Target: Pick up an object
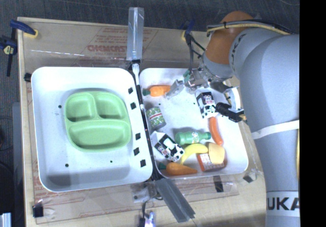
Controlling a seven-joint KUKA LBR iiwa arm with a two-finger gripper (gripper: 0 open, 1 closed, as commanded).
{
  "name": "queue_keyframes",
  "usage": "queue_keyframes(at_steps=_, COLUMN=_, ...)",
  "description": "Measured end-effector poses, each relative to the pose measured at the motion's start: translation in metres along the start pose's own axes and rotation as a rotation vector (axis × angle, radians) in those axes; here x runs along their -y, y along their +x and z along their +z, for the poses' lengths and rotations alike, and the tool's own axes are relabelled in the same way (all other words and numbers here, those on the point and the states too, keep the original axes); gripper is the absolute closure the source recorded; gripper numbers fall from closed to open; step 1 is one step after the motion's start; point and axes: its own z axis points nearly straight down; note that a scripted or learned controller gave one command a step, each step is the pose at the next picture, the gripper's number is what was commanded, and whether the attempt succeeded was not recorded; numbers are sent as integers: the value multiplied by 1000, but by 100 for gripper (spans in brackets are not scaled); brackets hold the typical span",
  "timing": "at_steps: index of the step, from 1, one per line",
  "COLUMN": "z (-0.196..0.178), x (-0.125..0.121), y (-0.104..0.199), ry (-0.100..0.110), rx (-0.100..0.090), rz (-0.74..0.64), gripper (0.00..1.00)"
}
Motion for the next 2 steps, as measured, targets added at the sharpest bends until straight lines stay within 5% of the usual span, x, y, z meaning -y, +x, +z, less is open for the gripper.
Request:
queue_keyframes(at_steps=1, z=1, x=-10, y=55, ry=4, rx=-2, rz=-213, gripper=0)
queue_keyframes(at_steps=2, z=-10, x=-10, y=55, ry=4, rx=-1, rz=-216, gripper=100)
